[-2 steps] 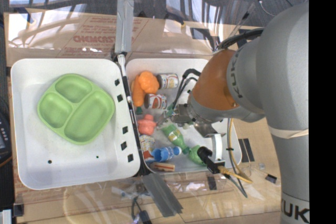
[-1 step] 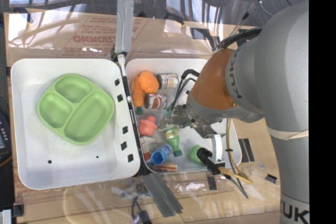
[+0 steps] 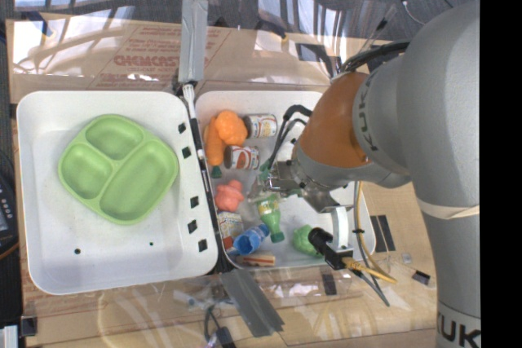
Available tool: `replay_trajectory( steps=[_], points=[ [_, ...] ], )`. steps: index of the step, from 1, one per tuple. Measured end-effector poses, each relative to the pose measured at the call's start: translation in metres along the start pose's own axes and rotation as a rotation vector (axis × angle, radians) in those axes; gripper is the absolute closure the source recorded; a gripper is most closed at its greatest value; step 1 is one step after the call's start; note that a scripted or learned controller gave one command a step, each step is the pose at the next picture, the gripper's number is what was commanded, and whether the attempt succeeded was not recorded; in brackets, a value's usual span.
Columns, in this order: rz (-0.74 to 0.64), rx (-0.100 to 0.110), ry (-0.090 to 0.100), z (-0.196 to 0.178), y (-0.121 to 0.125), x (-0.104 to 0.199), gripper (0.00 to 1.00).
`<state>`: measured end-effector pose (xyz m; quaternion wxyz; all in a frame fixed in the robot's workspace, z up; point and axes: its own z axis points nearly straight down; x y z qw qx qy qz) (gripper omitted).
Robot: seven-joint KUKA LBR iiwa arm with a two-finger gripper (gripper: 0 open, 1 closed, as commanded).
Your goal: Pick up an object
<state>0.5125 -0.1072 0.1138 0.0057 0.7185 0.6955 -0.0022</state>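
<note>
Camera view — right bin (image 3: pixel 214 106): gripper (image 3: pixel 273 190) low among toys, finger state cannot be told. Nearest item — green bottle (image 3: pixel 271 218), just below the gripper, long axis roughly upright in frame.

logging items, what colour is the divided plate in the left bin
Light green, in the camera view: divided plate.

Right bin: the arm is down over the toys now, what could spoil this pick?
1. Crowding: the green bottle, pink toy and small can lie close together in the right bin, so the pincer may nudge a neighbour or catch two.
2. The wrist hides the pieces under it, so a grasp can't be confirmed from this view.
3. The blue bottle lies near the bin's front wall, awkward to close on.
</note>
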Motion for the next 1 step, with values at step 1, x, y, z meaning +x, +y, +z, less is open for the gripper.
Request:
replay_trajectory(
  steps=[1],
  points=[
    [0.018,0.007,0.013,-0.0786,0.0336,0.0559,1.0]
  ],
)
